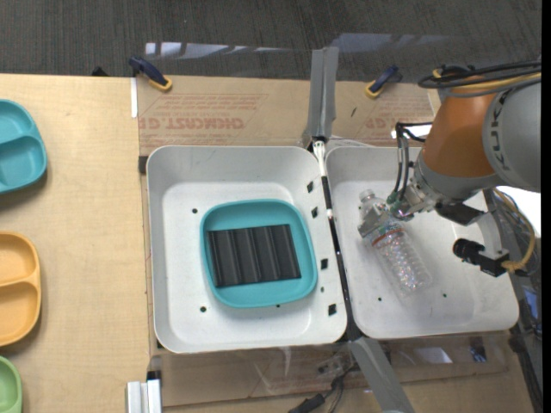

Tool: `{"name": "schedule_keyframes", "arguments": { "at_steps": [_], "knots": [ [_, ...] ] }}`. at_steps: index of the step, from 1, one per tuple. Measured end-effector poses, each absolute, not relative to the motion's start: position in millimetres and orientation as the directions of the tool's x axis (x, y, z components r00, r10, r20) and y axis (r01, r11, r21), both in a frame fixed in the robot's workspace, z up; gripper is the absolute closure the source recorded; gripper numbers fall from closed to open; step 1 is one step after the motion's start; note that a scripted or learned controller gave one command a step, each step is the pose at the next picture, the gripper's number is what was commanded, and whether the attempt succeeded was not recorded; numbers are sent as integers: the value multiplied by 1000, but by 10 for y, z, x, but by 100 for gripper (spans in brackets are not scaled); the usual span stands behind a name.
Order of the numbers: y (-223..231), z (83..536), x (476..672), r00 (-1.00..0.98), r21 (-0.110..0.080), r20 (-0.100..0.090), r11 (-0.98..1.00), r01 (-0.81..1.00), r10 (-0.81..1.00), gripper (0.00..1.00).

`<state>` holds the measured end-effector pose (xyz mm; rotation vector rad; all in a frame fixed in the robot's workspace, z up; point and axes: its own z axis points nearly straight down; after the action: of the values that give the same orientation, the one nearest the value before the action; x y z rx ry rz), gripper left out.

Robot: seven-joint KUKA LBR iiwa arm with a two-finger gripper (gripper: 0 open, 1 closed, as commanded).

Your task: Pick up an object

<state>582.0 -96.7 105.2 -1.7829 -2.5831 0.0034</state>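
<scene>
Gripper (380,224) at clear bottle's (401,259) upper end.

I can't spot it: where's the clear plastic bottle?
The clear plastic bottle lies in the right bin, just below the gripper.

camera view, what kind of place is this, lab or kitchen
Probably a robot lab test bench: two white bins side by side, cardboard clamped behind them with a blue clamp, and a grey arm over a clear bottle.
</scene>
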Motion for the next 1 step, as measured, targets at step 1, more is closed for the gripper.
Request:
{"name": "schedule_keyframes", "arguments": {
  "at_steps": [1],
  "knots": [
    [-1149,908,5345,-364,-3,1,364,932,932,0]
  ]
}}
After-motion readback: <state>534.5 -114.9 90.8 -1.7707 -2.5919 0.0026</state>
